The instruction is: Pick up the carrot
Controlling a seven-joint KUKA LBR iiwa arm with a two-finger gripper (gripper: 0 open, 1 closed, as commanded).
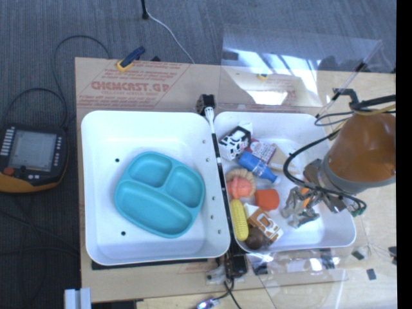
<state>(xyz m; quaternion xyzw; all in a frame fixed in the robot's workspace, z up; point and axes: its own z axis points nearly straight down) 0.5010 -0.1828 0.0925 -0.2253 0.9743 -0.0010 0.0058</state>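
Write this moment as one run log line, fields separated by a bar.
phase: reaching | gripper: low in right bin | carrot: orange piece at fingers, hold unclear | tray: left bin

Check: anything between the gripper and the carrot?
Nothing visible. The gripper hangs over the right bin, and the carrot lies beside it toward the divider, with bare white floor between. The corn and peach crowd the carrot's far side, off the direct path.

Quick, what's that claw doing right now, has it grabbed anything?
Gripper: down in the right bin, something orange between its fingers, likely the carrot; the grip itself cannot be told for sure.
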